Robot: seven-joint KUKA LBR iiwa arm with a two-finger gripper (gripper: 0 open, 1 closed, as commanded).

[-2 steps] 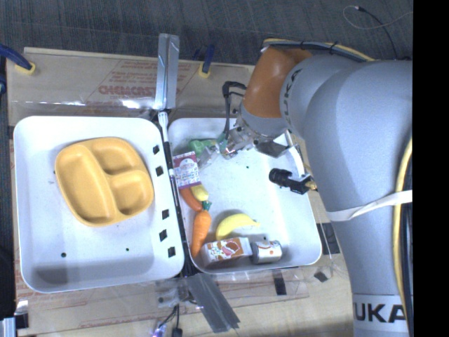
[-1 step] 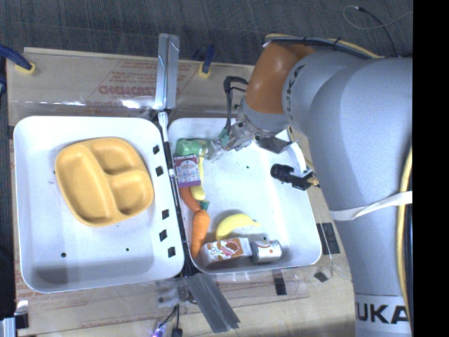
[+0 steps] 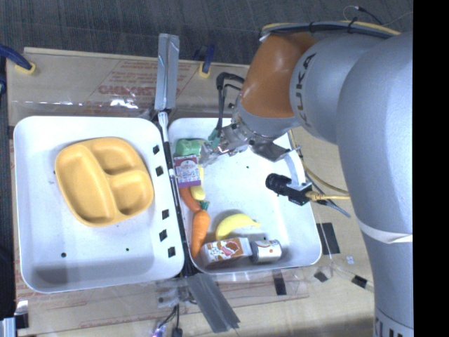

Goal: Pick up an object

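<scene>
My gripper (image 3: 219, 144) hangs low at the back left of the right bin (image 3: 245, 181), just right of a green packet (image 3: 187, 147). Along that bin's left wall lie a red-and-white packet (image 3: 186, 169), a small yellow piece (image 3: 198, 192) and two carrots (image 3: 199, 230). At the front sit a yellow banana (image 3: 236, 224), a red carton (image 3: 226, 250) and a small can (image 3: 266, 250). The wrist and arm hide most of the gripper, so I see nothing clearly held.
The left bin (image 3: 42, 244) holds a yellow divided plate (image 3: 104, 180). A metal divider bar (image 3: 167, 76) stands between the bins at the back. A black cable fitting (image 3: 287, 187) hangs over the right bin's right side.
</scene>
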